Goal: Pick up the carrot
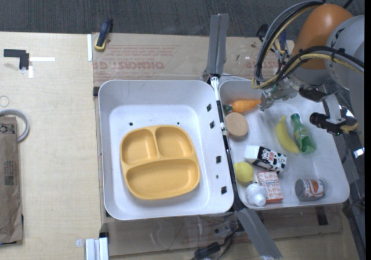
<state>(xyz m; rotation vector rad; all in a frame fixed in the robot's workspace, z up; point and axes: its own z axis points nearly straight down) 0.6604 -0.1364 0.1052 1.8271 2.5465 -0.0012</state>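
Carrot: we see the carrot (pixel 244 105) lying flat at the back left corner of the right bin (pixel 330 163), its orange body pointing right and a bit of green at its left end, close to the bin's left wall.
Gripper: we find the gripper (pixel 270 101) just beside the carrot's right tip, low over the back of the right bin. Cables and the wrist cover it, so we cannot tell how it is set, and we see nothing held in it.
Arm: the arm (pixel 324 27) comes in from the right, its orange band high above the bin's back edge, with black and yellow cables looping down to the wrist.
Right bin, other things: a round tan disc (pixel 236 125) sits just in front of the carrot; a banana (pixel 285 135) and a green bottle (pixel 302 135) lie side by side, touching, near the middle; a small carton with black and white print (pixel 266 158) lies in front of them; a lemon (pixel 244 171) sits by the left wall; a small red and white box (pixel 269 186) and a white object (pixel 255 196) are at the front; a tin can (pixel 309 189) lies on its side at the front right.
Left bin: we see a yellow divided plate (pixel 159 161) with three compartments resting in the middle of the left bin (pixel 110 137).
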